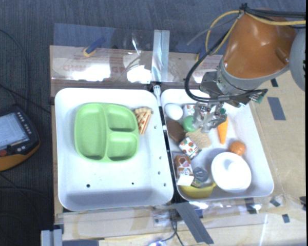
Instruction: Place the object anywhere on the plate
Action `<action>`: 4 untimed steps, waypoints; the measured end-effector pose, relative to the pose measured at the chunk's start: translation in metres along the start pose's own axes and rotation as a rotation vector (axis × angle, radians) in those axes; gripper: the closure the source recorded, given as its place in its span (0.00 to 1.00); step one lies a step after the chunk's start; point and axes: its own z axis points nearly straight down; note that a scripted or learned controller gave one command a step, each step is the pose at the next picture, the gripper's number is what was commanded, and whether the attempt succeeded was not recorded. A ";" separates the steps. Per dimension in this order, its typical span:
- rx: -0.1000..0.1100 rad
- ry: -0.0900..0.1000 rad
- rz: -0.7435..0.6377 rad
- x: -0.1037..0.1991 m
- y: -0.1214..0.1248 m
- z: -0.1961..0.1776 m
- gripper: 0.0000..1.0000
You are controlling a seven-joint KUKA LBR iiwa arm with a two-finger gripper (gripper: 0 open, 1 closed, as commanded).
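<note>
— Left bin (66, 188)?
— Holds a green divided plate (107, 132) with three compartments, all bare. Just beside its right rim, touching or nearly so, a pizza slice (142, 119) lying on the bin floor, not on the plate.
— Right bin (264, 173)?
— Crowded. White egg (173, 111) at the upper left, a brown piece (175, 131) below it, a cracker-like square (199, 139), two small printed boxes (188, 147), a carrot (223, 129) standing on its tip at a tilt, an orange ball (237, 147), a white bowl (230, 171), a yellow banana (196, 190) along the lower edge.
— Arm?
— Reaches in from the right, orange band (259, 42) over the right bin's upper part. Gripper (206, 118) pointing down between egg and carrot, near the cracker. Fingers open or closed: cannot tell; nothing seen pinched.
</note>
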 end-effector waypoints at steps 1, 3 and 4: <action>-0.004 0.001 -0.414 -0.008 0.057 -0.009 1.00; -0.005 0.002 -0.552 -0.062 0.043 -0.014 1.00; -0.007 -0.001 -0.516 -0.111 0.020 0.010 1.00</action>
